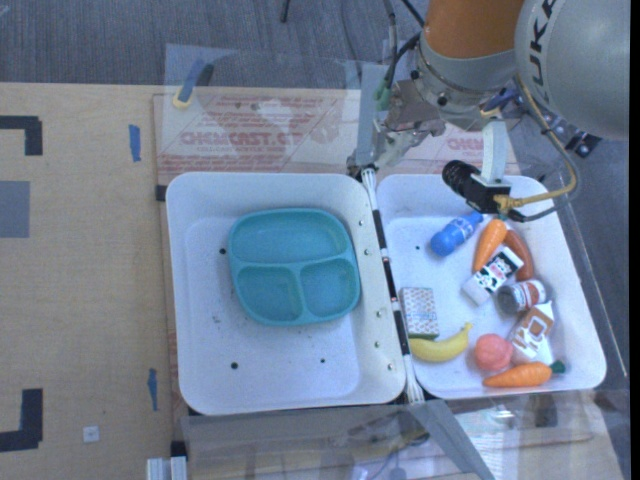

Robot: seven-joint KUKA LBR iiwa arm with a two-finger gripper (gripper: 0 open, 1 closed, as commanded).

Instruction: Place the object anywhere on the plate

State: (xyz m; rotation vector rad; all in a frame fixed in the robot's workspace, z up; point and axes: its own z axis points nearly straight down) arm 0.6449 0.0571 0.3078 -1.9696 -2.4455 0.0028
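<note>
Gripper (pixel 386 146) at the far end of the wall shared by the two white bins, hanging from a grey arm with an orange band. Impossible to tell whether open or closed; nothing seen held in it.

Down and to the left of the gripper, in the left bin (pixel 200 368): teal plate (pixel 294 266), flat, long axis running left to right with a slight tilt. One wide compartment on the side nearer the gripper, two smaller ones on the side farther from it.

Down and to the right of the gripper, in the right bin (pixel 585 363), a cluster of loose items, none on the plate:
- Closest, a blue bottle (pixel 454 234), long axis slanting from lower left to upper right.
- Just right of it, an orange carrot (pixel 488 245), tip pointing down-left.
- Beyond the carrot, a white box with black print (pixel 494 274) and a small jar (pixel 526 295).
- Nearer the dividing wall, a patterned packet (pixel 418 311), and past it a yellow banana (pixel 441 345), lying left to right, ends curving up.
- Farthest from the gripper, a pink round fruit (pixel 491 352), a white and orange carton (pixel 536 330) and a second carrot (pixel 519 375), lying left to right, green end to the right.

Between that cluster and the plate, the two bins' adjoining rims.
</note>
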